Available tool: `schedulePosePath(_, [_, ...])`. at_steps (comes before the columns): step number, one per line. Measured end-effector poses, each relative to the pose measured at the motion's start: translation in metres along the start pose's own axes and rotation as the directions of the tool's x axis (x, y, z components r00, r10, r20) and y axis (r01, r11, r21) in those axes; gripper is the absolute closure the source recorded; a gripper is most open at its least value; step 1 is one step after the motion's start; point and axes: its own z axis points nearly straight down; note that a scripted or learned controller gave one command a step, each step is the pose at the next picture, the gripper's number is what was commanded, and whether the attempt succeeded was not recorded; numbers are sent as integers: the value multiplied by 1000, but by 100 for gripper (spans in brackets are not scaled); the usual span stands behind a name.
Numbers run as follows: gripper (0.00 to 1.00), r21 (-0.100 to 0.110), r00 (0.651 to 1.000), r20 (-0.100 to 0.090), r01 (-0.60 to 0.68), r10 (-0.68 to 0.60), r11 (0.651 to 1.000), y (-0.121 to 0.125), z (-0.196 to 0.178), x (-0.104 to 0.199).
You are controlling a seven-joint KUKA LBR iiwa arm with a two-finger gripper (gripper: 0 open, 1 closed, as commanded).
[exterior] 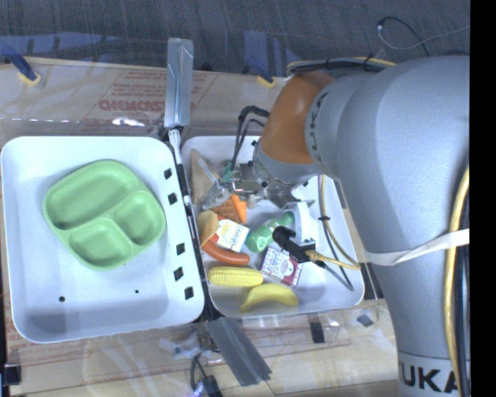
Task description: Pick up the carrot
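The green divided plate (105, 212) lies in the left bin (25, 304). In the right bin (347, 292), the carrot (236, 208) lies near the top of the pile, just beside the tool (246, 182), at its lower left. The tool's state I cannot tell.

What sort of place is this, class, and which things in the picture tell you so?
Probably a robotics lab's test bench, not a kitchen: a grey KUKA arm reaches over two white bins, one holding a green divided plate, the other toy food such as a carrot and a banana.
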Motion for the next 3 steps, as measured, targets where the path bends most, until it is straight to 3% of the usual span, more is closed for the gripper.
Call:
schedulePosePath(1, [100, -3, 1000, 1, 2, -2, 1000, 1, -13, -1])
schedulePosePath(2, [100, -4, 1000, 1, -1, 1, 1000, 25, -102, 22])
schedulePosePath(3, [0, -1, 1000, 1, -1, 1, 1000, 25, -100, 22])
